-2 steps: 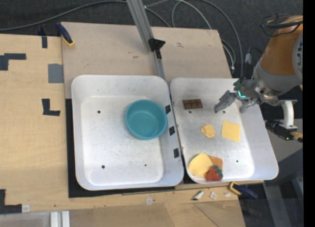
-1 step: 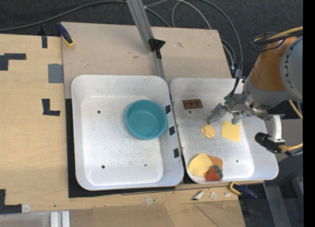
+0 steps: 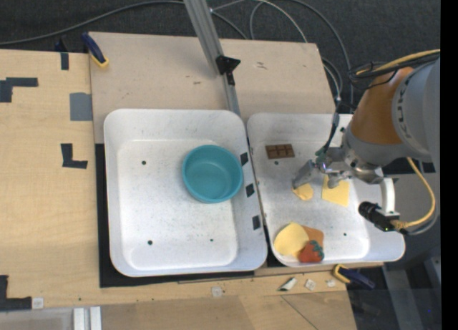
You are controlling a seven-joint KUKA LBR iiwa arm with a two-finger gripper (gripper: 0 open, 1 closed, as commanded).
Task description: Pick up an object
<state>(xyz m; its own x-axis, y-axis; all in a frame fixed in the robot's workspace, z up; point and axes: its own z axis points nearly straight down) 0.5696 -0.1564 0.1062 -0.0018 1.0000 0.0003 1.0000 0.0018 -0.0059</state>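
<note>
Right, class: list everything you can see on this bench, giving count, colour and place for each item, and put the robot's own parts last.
bins: two, white, side by side on the bench
bowl: one, teal, left bin
brown block: one, brown, right bin, far side
yellow wedges: two, yellow, right bin, middle, by the hand
yellow round piece: one, yellow, right bin, near edge
red and orange toy: one, beside the round piece
arm: one, grey and orange, from the right
hand: one, grey, over the right bin

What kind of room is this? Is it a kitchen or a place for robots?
Probably a robot lab, not a kitchen. A robot arm reaches over two white bins on a wooden bench marked with tape. Loose cables trail behind, and the food pieces in the right bin look like toys.
</note>
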